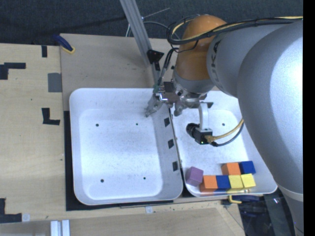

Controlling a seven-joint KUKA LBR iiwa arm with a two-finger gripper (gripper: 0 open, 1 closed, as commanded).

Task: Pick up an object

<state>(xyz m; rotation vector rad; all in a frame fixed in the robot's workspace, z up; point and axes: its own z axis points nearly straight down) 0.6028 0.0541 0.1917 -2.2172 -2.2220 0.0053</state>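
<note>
Several small cubes lie packed in the right bin's (231,107) front corner. Among them are a purple cube (195,175), an orange cube (210,182), a blue cube (223,182) and two yellow cubes (241,181); behind these sit another orange cube (230,169) and blue cube (246,167). My gripper (162,111) hangs over the ridge between the two bins, near their back edge. It is open, one finger over each side of the ridge, with nothing between them. The cubes are well in front of it and to its right.
The left bin (78,132) is white with a few dark dots. A slanted metal pole (135,18) rises behind the gripper. A black module with a cable (199,132) hangs by the wrist. Black tape marks (48,116) dot the bench at left.
</note>
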